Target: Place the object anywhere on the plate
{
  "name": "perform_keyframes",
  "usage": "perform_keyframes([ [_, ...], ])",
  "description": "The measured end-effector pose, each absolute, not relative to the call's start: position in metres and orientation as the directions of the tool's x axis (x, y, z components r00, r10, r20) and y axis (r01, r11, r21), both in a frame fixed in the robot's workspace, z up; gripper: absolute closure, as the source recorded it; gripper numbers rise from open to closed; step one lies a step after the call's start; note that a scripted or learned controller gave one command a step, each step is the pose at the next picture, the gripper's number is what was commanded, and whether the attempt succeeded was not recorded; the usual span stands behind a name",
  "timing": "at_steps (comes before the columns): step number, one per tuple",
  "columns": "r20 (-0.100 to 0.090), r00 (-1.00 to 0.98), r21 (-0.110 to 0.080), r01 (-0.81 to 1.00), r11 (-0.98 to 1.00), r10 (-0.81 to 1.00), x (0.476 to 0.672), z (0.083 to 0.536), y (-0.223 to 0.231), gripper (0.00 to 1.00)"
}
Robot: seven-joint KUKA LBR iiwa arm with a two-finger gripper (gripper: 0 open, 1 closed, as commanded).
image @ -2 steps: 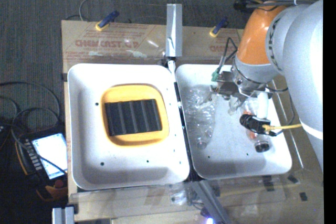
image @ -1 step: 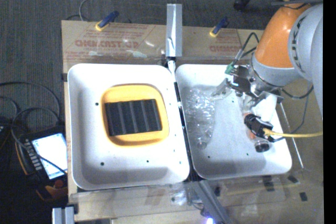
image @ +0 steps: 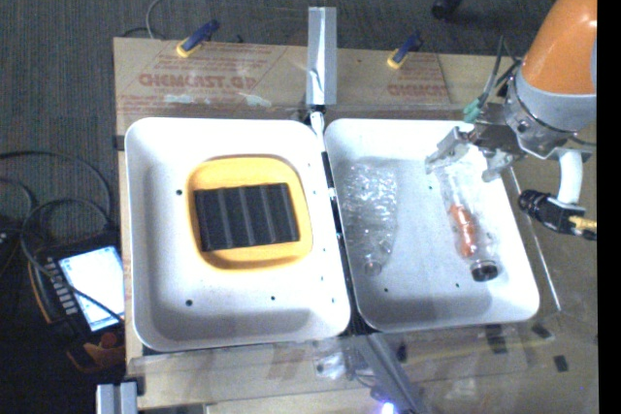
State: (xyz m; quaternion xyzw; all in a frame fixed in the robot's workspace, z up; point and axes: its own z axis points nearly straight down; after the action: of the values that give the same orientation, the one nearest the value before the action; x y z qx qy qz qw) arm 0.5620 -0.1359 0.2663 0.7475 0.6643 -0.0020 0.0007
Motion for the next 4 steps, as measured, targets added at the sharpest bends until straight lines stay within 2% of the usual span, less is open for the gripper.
perform_keyframes([
  [1, -0.005, 0.353, -0.001, 0.936, -0.353, 0.936, 0.62, 0.27, -0.174, 0.0],
  [2, -0.006, 0.501, 0.0, 0.865, -0.501, 0.865, 0.666, 0.223, -0.215, 0.0],
  [3, -0.005, 0.402, 0.001, 0.916, -0.402, 0.916, 0.668, 0.306, -0.19, 0.0],
  [4, -0.003, 0.425, 0.0, 0.905, -0.425, 0.905, 0.669, 0.376, -0.196, 0.0],
])
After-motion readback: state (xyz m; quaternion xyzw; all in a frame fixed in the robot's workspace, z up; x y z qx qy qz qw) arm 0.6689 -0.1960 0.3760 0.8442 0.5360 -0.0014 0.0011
